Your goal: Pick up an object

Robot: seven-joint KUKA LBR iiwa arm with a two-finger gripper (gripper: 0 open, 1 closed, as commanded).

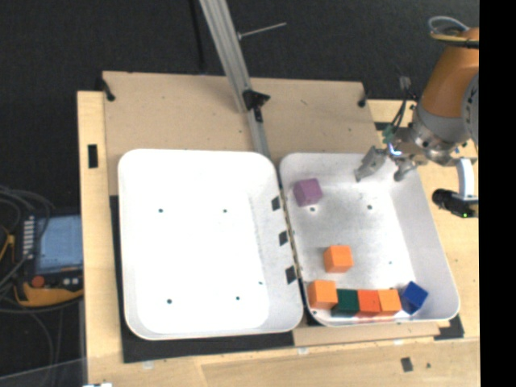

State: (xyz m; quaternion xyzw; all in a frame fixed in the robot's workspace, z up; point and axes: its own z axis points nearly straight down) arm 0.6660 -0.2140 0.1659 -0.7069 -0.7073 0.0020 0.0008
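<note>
floor [97, 22]: dark carpet | bench [185, 111]: pale wood | metal pole [230, 51]: slanted | cables [16, 216]: left edge

The arm [448, 87] has a broad orange band that tapers down into a grey metallic wrist collar. A thin pale cable loops above the orange section. Dark thin wires run down the left side of the wrist, with a small bluish light where they meet it. The claw [385, 168] is grey metal, with two short, splayed fingers [370, 166]. At the right a white curved part carries a black piece.
</note>
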